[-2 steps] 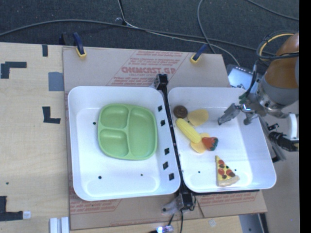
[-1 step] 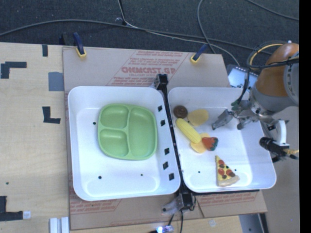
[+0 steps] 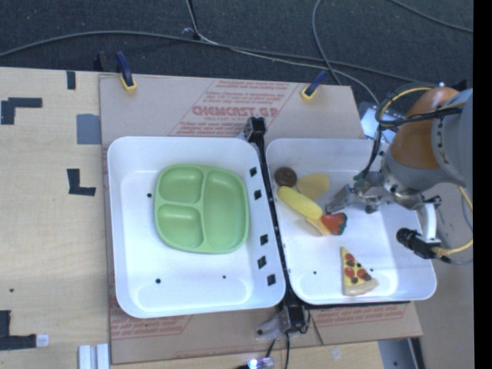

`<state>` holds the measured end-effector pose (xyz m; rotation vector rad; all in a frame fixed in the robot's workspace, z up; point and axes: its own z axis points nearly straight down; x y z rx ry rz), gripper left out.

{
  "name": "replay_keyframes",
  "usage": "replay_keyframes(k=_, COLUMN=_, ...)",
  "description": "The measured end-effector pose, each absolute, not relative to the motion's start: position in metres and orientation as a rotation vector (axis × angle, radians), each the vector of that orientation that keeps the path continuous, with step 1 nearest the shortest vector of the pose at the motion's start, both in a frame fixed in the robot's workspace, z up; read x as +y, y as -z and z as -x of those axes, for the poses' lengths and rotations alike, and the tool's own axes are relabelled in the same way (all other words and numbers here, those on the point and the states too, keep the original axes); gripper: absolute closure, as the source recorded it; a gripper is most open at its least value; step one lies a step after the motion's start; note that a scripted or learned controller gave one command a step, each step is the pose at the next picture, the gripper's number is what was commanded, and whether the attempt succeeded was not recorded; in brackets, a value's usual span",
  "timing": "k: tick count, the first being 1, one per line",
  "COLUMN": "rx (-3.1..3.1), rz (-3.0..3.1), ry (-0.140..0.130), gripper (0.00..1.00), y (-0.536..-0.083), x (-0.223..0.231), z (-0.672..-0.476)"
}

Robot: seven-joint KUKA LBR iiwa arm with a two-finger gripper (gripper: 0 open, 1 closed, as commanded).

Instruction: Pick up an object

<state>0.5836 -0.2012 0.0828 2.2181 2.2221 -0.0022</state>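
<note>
The bench (image 3: 46, 229) is pale wood with dark tape marks. A brown board (image 3: 223, 106) lies on it, held at the far edge by two clamps (image 3: 125, 74). Two white bins sit side by side on the board: the left bin (image 3: 123, 229) and the right bin (image 3: 400, 283), edges touching.

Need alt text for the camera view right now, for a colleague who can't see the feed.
The arm's pincer reaches from the right into the right bin, low beside a red toy and yellow banana; a pizza slice, brown disc and yellow piece lie nearby. The left bin holds a green divided plate.
</note>
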Motion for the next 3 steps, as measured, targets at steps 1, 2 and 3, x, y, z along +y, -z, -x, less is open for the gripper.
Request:
replay_keyframes(k=1, rx=2.218, rz=-2.214, ry=0.000, gripper=1.00, y=-0.097, x=-0.202, z=-0.585)
replay_keyframes(k=2, rx=2.219, rz=-2.220, ry=-0.002, gripper=1.00, y=-0.142, x=-0.205, z=-0.580)
replay_keyframes(k=3, rx=2.220, rz=-2.218, ry=-0.002, gripper=1.00, y=-0.185, x=-0.204, z=-0.577)
